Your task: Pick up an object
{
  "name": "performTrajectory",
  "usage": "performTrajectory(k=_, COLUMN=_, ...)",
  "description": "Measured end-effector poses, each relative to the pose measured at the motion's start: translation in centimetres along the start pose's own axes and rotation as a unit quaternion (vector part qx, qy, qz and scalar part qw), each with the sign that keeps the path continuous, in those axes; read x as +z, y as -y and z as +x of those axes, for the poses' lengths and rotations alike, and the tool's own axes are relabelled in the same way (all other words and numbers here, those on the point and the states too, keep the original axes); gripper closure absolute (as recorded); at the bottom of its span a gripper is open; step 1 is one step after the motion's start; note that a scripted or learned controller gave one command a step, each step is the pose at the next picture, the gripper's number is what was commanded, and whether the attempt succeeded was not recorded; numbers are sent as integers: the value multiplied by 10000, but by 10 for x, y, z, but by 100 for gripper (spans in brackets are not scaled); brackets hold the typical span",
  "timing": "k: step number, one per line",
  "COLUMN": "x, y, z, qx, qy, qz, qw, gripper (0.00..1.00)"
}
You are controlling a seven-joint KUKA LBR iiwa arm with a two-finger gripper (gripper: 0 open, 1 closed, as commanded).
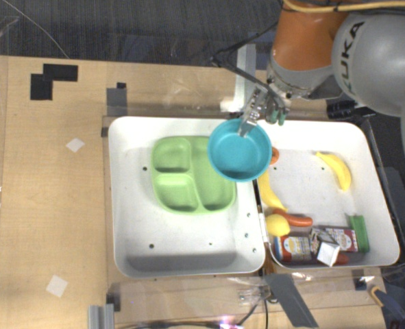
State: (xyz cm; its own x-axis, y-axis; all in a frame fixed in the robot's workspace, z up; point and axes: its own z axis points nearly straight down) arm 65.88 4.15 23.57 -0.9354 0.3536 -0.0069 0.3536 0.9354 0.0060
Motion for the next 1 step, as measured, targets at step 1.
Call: performTrajectory(k=1, x=-10, y=-51, z=29, qx=-331, qy=-21, qz=10, qw=9994, gripper=100)
